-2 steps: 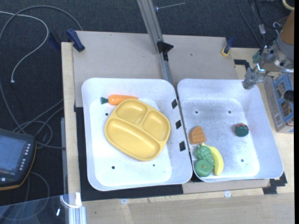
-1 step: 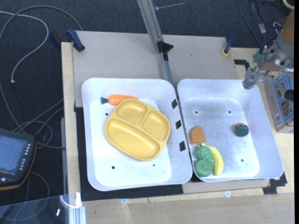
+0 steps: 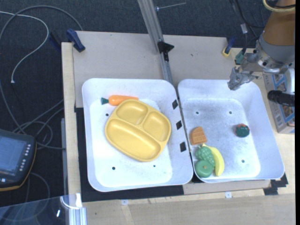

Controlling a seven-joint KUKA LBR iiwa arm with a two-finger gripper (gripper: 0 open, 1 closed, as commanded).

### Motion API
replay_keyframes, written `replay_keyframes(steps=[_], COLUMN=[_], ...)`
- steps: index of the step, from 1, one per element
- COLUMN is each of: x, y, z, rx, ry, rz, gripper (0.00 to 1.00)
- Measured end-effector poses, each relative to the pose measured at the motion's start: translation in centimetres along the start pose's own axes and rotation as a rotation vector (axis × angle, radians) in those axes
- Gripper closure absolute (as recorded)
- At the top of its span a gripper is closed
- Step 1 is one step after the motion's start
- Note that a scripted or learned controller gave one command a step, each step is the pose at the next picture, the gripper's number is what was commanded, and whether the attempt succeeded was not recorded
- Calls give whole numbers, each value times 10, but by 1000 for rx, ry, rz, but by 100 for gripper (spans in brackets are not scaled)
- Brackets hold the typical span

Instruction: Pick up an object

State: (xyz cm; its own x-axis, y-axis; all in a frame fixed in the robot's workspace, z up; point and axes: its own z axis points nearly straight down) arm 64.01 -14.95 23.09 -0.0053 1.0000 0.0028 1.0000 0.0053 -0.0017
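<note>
My gripper (image 3: 234, 82) hangs over the far edge of the right bin (image 3: 262, 102), with nothing seen between its fingers. In that bin a dark green and red toy (image 3: 242, 130) lies to the right of centre. Near the bin's front left lie an orange waffle piece (image 3: 198, 136), a green bunch of grapes (image 3: 204, 152), a yellow banana (image 3: 217, 161) and a green round fruit (image 3: 203, 168). The gripper is well behind and above all of them.
The left bin (image 3: 93, 125) holds a yellow divided plate (image 3: 138, 129) and an orange carrot (image 3: 120, 99) behind it. A metal pole (image 3: 151, 18) slants up from between the bins. Blue clamps (image 3: 75, 40) sit at the bench's back corners. Cables lie on the floor at left.
</note>
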Motion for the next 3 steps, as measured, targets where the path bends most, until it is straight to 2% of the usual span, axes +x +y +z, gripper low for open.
replay_keyframes(steps=[1, 2, 3], x=[53, 110, 160], y=[11, 17, 28], z=[-11, 1, -7], rx=[-5, 1, -5], ry=[-1, 0, -1], rz=[-2, -2, -2], gripper=[100, 100, 100])
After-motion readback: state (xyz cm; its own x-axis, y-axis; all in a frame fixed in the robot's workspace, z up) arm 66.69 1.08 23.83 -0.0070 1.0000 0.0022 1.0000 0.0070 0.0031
